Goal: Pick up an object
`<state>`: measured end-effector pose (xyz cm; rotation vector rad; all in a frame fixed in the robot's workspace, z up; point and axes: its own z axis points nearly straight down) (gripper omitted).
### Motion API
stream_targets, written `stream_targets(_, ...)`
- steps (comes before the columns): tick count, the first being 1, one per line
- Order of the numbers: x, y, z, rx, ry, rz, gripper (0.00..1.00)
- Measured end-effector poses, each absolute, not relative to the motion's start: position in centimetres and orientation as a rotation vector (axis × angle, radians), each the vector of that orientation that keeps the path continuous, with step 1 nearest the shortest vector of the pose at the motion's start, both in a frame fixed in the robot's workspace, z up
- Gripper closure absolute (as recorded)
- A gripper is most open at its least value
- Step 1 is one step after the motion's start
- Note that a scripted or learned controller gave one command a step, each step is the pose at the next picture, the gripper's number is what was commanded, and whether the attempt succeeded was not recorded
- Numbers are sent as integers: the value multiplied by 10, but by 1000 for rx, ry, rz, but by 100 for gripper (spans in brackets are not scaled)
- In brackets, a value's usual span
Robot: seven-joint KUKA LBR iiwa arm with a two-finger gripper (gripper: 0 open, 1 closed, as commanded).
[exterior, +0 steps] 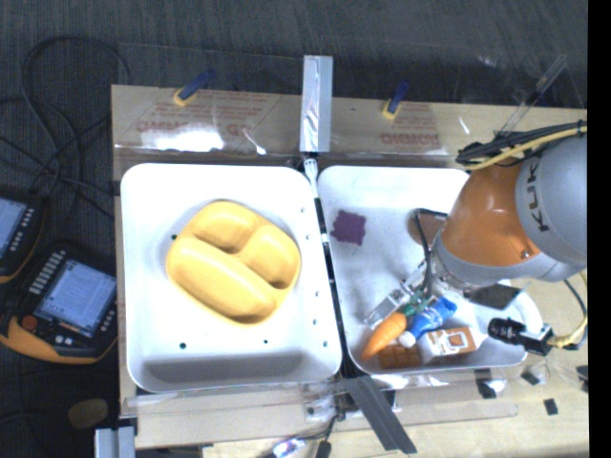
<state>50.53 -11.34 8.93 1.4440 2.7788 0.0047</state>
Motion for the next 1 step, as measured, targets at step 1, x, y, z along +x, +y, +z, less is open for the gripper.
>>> stream_targets(1, 508, -113, 101, 1442, 2774, 12, 100)
